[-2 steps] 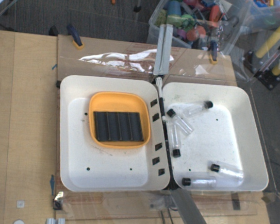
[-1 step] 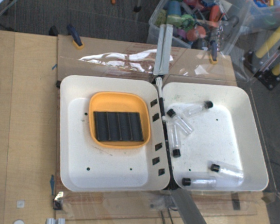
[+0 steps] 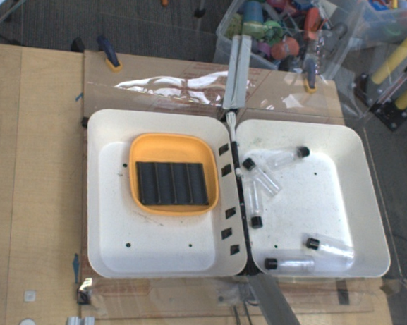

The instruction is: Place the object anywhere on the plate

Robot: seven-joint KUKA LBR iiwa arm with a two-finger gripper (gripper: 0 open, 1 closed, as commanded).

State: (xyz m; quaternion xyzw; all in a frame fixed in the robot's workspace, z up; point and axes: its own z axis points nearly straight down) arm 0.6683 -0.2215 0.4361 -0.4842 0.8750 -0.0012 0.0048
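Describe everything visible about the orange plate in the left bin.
The orange plate is a rounded-square dish with a raised rim, matte and plastic-looking. It sits flat in the upper middle of the left bin, resting on the bin's white floor, clear of its walls. A dark ribbed block of about four parallel segments lies on it, covering most of the plate's front half and reaching its near rim. Nothing else touches it.
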